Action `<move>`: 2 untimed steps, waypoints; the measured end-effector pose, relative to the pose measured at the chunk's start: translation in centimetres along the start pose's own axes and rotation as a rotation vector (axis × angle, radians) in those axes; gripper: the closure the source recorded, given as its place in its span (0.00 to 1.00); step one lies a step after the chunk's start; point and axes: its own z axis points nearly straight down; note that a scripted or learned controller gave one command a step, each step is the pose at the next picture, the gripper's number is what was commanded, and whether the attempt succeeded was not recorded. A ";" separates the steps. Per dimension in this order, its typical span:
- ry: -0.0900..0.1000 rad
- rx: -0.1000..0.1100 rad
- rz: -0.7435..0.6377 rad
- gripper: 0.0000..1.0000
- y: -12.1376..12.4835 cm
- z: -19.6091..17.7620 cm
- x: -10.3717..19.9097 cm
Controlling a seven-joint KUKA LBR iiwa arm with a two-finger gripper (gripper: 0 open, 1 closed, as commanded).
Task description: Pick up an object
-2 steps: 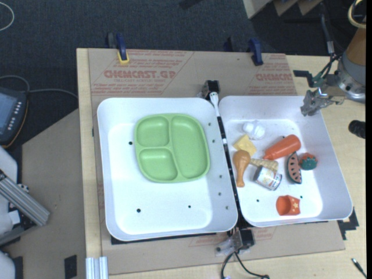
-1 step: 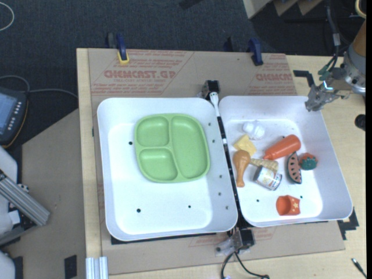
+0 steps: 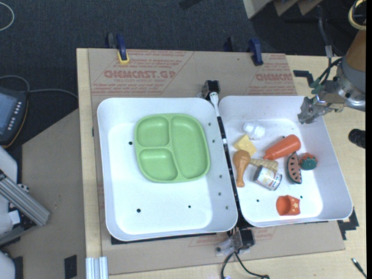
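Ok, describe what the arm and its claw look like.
At the right edge, the arm shows a rounded grey wrist section with an orange-tan band above it. The claw is a small grey metal piece with dark parts at its tip. Thin cables, one greenish, loop beside the wrist. The picture is too coarse to read any markings on it.

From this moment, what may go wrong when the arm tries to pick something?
1. The toys lie packed together: the can touches the drumstick, so fingers may hit a neighbour or slip.
2. The gripper hangs over the right bin's far rim and could strike it when descending.
3. The carrot is rounded and might roll away.
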 end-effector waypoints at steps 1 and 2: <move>0.001 0.002 -0.001 1.00 -4.3 1.0 4.4; 0.001 0.003 0.000 1.00 -8.2 1.9 7.7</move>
